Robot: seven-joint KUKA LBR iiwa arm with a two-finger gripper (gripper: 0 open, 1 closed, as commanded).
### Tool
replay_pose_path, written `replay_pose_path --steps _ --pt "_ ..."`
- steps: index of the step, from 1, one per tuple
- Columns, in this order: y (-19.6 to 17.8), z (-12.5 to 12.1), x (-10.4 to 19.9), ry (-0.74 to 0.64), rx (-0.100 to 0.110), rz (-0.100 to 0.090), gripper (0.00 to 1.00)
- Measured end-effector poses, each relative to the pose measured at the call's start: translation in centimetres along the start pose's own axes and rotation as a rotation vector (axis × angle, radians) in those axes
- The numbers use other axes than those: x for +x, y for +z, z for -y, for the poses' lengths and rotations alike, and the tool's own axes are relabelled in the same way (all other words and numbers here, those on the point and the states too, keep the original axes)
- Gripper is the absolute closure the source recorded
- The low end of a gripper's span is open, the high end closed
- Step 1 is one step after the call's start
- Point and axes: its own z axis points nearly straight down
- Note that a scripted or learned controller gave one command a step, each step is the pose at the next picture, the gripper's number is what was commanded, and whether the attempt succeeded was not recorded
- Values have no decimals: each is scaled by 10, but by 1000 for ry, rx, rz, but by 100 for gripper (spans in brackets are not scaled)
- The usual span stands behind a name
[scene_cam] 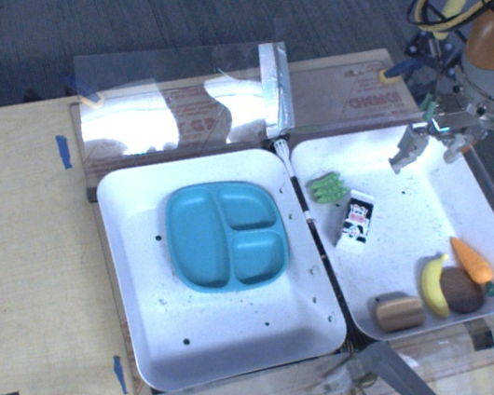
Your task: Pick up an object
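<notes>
Dark carpet is showing behind a pale wooden counter (34, 277) that's carrying two shallow white bins side by side. Left bin (151, 351) is holding a blue divided plate (226, 234). Right bin (400, 259) is holding the pickable stuff: a green leafy toy (327, 189) near the divider, a little black-and-white card (357, 220) just beside it, and down in the near corner a brown bread roll (399, 313), a banana (433, 285), a dark plum-ish thing (461, 289) and a carrot (472, 260), all bunching up and touching. The tool (430, 148) is hovering over the bin's far right corner with its fingers (407, 153) spreading apart, pinching nothing.

My guess: these are light, stiff plastic toys, kinda slippery. The green one is sitting apart from the rest, so squeezing across its narrow middle looks easiest. The card is probably lying too flat.
</notes>
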Motion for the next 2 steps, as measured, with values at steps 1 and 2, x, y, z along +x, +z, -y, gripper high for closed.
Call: replay_pose_path --steps 1,2 --pt "60 -52 56 167 2 0 0" --pt "146 -25 39 147 -7 1 0"
